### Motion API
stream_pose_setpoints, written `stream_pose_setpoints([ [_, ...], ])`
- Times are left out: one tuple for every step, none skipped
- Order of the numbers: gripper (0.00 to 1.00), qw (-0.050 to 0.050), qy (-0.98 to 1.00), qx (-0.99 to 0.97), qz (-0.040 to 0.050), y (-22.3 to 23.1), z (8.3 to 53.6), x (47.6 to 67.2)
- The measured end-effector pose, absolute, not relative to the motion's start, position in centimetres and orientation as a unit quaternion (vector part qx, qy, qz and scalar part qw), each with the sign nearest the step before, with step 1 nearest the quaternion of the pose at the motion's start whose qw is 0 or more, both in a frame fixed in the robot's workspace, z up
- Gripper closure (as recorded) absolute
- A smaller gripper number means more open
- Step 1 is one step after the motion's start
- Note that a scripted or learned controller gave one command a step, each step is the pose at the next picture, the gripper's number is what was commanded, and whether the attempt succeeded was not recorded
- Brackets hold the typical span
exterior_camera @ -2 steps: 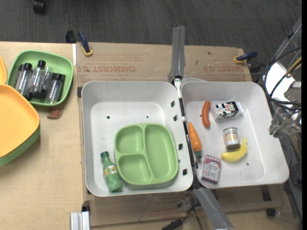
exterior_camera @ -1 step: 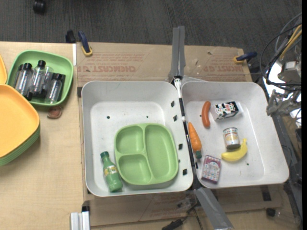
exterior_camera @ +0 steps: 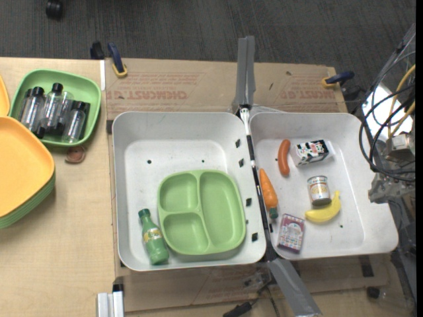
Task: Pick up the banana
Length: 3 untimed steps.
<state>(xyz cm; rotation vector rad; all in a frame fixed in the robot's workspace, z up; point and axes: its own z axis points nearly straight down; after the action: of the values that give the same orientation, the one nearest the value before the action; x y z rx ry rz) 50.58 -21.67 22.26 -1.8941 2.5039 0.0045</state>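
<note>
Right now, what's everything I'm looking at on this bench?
Shallow white bins: two, side by side.
Green three-compartment plastic tray: one, left bin.
Green plastic bottle: one, lying at the left bin's front-left, beside the tray.
Yellow banana: one, right bin.
Small glass jar: one, just behind the banana.
Black-and-white carton: one, right bin, rear.
Red-orange sausage: one, left of the carton.
Orange carrot: one, right bin's left wall.
Pink packet: one, right bin, front.
Green dish of dark bottles: one, far left.
Orange plates: stack, left edge.
Robot arm: grey, right edge.
</note>
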Motion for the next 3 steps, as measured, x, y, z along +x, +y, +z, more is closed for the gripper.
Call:
stream_pose_setpoints([
  [1.00,0.002,0.706,-0.708,0.0009,-22.1,24.0,47.9],
  [1.00,0.002,0.608,-0.794,0.0005,-21.7,23.9,48.1],
  [1.00,0.001,0.636,-0.772,0.0018,-11.5,23.4,49.9],
])
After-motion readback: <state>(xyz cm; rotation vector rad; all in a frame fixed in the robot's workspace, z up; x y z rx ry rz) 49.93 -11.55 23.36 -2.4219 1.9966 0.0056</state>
